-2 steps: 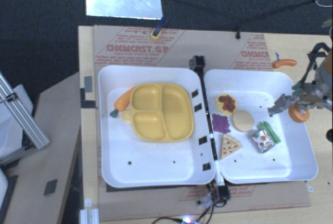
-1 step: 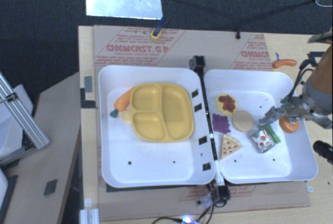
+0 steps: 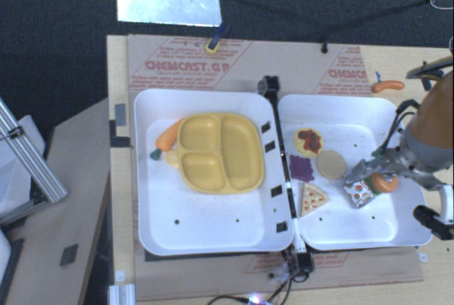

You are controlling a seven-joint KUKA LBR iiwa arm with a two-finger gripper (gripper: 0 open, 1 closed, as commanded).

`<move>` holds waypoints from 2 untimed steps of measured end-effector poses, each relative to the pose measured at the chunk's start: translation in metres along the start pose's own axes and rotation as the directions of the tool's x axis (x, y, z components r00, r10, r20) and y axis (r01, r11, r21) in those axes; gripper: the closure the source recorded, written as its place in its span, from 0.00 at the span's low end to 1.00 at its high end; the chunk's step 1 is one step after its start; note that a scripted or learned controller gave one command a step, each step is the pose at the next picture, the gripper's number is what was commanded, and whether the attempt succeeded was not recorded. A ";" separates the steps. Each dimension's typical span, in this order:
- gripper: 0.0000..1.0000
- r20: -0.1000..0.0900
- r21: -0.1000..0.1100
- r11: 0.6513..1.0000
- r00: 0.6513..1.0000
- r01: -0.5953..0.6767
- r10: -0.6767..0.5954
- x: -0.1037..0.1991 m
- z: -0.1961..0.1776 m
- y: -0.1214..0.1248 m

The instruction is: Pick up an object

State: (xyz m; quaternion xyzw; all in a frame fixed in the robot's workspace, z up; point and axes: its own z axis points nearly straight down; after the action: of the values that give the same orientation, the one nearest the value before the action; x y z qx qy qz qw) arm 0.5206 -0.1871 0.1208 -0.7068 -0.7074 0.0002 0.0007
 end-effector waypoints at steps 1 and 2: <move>0.00 0.011 -0.019 1.000 1.000 0.000 0.000 -0.004 0.029 0.006; 1.00 0.021 -0.031 1.000 1.000 -0.002 0.003 -0.008 0.015 0.008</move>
State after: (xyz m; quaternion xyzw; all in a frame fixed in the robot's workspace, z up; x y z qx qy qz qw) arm 0.5287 -0.1947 0.1058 -0.7076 -0.7064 -0.0035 -0.0175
